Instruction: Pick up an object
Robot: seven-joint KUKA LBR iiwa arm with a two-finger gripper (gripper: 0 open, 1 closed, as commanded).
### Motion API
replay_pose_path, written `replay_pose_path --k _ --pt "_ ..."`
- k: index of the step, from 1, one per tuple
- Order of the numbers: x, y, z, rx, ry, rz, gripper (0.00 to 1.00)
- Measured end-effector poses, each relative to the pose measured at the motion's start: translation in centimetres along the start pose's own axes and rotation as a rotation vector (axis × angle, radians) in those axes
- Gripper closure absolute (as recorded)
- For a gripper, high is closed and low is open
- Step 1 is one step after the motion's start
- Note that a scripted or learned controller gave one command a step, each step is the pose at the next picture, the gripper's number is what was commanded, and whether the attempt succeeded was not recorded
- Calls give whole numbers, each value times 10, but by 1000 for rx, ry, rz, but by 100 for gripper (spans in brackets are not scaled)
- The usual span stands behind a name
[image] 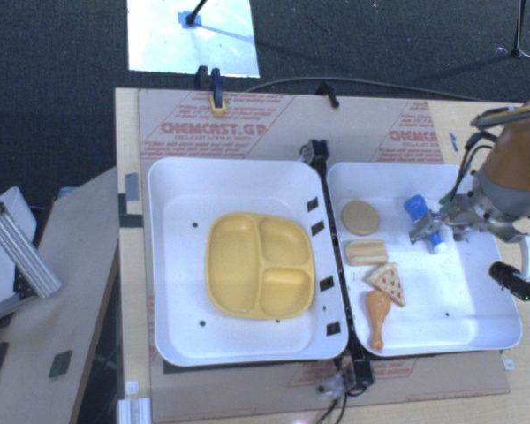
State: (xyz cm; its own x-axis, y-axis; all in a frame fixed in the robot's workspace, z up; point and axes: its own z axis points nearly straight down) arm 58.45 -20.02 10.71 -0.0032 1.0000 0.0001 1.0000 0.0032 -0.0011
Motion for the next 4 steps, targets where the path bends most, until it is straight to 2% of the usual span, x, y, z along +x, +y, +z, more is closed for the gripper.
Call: replay_pose_path --k 1,2,4 --pt "1 1 23 -1 0 0 0" --pt "0 2 11 -6 -2 -1 100" --pt "11 -4 -84 -7 -2 -3 100"
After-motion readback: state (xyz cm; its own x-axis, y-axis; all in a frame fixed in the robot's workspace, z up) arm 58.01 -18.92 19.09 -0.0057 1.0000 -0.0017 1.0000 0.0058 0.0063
